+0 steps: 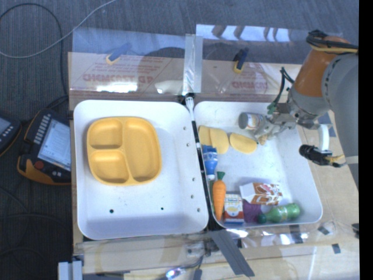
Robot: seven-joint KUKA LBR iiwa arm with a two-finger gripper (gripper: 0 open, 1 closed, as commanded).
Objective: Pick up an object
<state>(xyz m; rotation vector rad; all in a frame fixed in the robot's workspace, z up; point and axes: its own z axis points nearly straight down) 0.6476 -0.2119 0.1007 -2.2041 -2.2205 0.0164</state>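
Note:
My gripper [263, 130] hangs low over the back of the right bin [280, 163], reaching in from the right. Just left of it lies a small grey can [249, 120], close to the gripper's tip; I cannot tell whether they touch. Below the tip sits a pale yellow piece [243, 143], with two more yellow pieces [212, 139] to its left. Along the bin's left wall lie a blue bottle [210, 161] and a carrot [218, 196]. At the front are a small juice box [233, 207], a red-and-white carton [265, 192] and a green fruit [282, 213].
The left bin [116, 206] holds a yellow divided plate [123, 149]. A raised divider [198, 156] separates the two bins. A teach pendant [44, 147] lies on the floor at the far left. The orange-banded arm [312, 74] stands over the right bin's back right corner.

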